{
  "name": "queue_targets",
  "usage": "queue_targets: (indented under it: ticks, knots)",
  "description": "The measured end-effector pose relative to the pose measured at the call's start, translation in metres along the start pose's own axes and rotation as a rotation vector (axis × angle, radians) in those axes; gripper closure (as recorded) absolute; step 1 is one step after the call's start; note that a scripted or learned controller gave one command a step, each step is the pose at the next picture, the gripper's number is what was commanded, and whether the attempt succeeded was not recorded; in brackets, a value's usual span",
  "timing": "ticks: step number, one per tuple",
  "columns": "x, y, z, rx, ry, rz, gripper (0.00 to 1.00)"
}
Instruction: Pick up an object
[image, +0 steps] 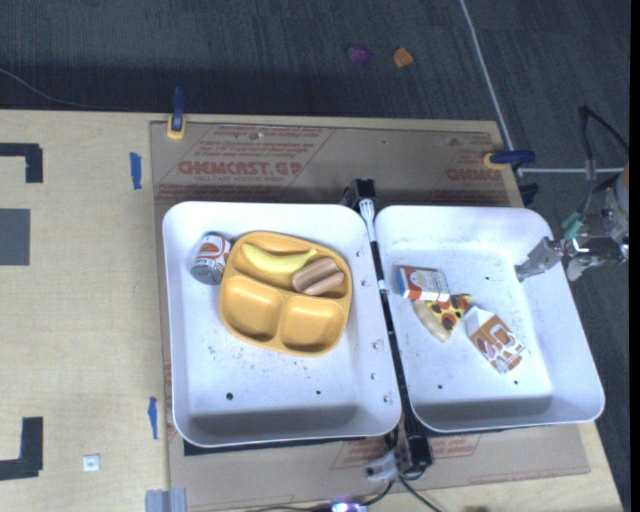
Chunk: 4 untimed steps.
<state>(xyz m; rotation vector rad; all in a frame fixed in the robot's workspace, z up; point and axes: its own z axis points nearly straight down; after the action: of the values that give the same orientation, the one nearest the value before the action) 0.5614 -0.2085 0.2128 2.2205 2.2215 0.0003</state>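
Lighting is even and moderately bright, apparently from overhead. The white bins show mild glare without washing out. Shadows are soft and short. Overall focus is slightly soft; print on the brown board remains partly legible.

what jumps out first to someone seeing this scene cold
A yellow plastic divided tray, holding a toy banana and a toy hot dog, dominates the left white bin, with a small can against its left side. Three small orange-and-white snack packets lie mid right white bin. The gripper hovers at that bin's upper right rim.
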Motion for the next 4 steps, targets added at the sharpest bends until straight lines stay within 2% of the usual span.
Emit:
queue_targets:
  ticks: [1,2,3,4]
  knots:
    - [0.011,-0.003,0.117,-0.002,-0.001,0.0,0.0]
    - [0.042,-0.059,0.124,-0.012,-0.005,0.001,0.0]
    - [0.089,-0.078,0.124,-0.015,-0.007,0.001,0.0]
    - [0.085,-0.076,0.112,-0.024,-0.017,0.005,1.0]
